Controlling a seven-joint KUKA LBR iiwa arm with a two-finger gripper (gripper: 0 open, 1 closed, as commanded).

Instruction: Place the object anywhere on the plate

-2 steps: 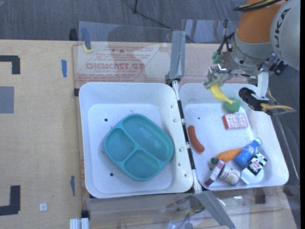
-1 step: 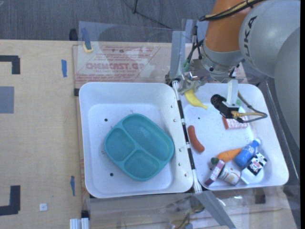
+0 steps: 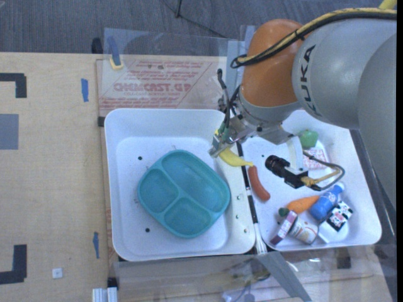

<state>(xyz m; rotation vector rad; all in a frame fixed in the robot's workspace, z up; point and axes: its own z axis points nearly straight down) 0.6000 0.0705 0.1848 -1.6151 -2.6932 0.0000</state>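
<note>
A yellow banana-shaped toy lay at the divide between the two bins, just under the gripper, whose finger state could not be told. A teal three-compartment plastic plate sat in the left white bin. A red sausage-shaped toy lay nearby in the right bin.

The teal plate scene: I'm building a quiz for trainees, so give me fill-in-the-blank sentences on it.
The teal three-compartment plastic plate lies in the ____ white bin.
The yellow banana-shaped toy sits just below the ____.
The plate has ____ compartments.
The orange carrot-shaped toy lies in the ____ bin.

Missing: left; pincer; three; right
</note>
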